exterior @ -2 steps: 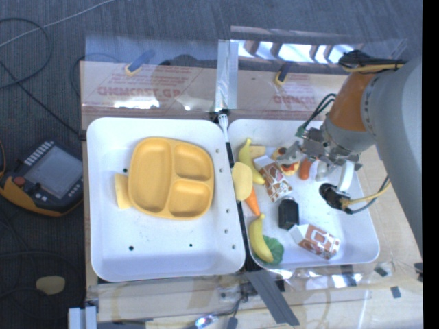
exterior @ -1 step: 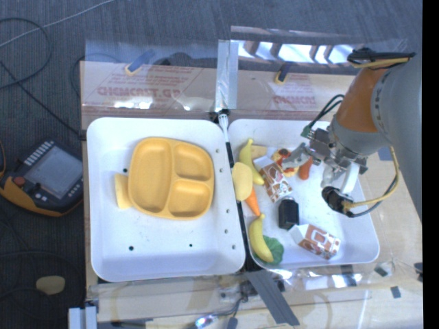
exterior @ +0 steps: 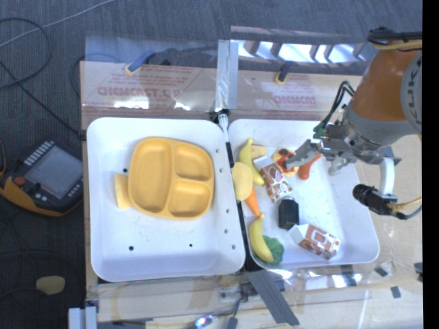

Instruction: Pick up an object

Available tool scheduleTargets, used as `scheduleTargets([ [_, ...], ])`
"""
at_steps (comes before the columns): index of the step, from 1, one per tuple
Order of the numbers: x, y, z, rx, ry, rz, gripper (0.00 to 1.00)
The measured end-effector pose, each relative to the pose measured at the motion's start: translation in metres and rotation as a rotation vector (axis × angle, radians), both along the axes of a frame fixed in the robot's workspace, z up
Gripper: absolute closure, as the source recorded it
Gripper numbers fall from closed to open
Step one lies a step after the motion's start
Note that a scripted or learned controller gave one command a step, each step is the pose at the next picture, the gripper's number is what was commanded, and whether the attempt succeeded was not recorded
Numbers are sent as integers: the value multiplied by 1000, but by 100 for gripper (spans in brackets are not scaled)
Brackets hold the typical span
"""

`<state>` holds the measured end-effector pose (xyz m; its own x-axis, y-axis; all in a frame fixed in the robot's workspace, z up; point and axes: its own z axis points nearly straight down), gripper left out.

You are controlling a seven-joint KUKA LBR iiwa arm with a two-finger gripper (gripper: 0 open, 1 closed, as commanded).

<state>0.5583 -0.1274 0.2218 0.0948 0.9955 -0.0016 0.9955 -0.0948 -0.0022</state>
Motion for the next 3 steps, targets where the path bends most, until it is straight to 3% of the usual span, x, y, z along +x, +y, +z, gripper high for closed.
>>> scheduleTargets([
  [1,53,-4,-117,2,-3,87,0],
  [2,53,-3,-108,4,-1,87,100],
  [3,56,-93,-130,-3,-15,272,100],
])
